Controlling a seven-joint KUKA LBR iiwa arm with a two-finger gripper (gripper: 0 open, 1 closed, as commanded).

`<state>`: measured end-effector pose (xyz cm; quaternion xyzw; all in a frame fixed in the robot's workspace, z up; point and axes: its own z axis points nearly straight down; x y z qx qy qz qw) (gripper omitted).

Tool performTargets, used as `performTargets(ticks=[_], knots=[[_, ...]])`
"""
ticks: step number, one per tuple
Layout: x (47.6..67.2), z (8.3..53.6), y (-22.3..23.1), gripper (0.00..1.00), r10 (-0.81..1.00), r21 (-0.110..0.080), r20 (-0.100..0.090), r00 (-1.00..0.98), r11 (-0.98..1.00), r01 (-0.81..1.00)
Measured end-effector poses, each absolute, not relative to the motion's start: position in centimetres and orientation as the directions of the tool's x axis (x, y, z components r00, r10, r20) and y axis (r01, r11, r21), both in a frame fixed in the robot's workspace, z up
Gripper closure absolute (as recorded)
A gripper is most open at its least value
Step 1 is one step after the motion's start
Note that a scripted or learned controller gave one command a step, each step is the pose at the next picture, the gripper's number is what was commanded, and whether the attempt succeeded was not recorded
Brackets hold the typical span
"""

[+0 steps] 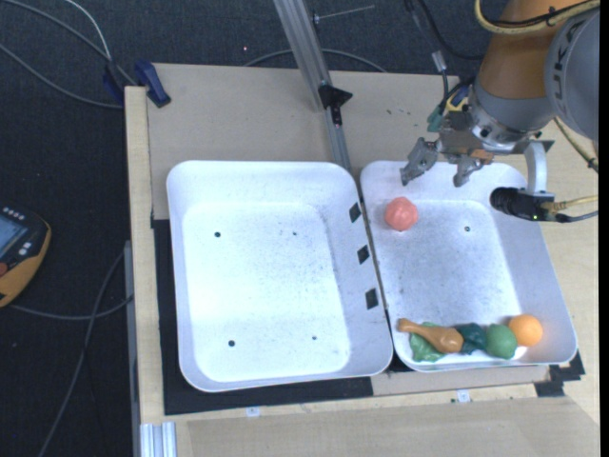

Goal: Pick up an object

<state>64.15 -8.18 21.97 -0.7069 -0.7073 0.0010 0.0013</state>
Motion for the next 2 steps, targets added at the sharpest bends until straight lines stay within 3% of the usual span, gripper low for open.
performTargets(ticks=[1,2], knots=[[63.8,17.7,-8.0,0.0,1.0,-0.003,0.0,-0.001,0.001,1.0],[64.7,12.4,-8.1,0.0,1.0,-0.004,0.0,0.0,0.0,1.0]])
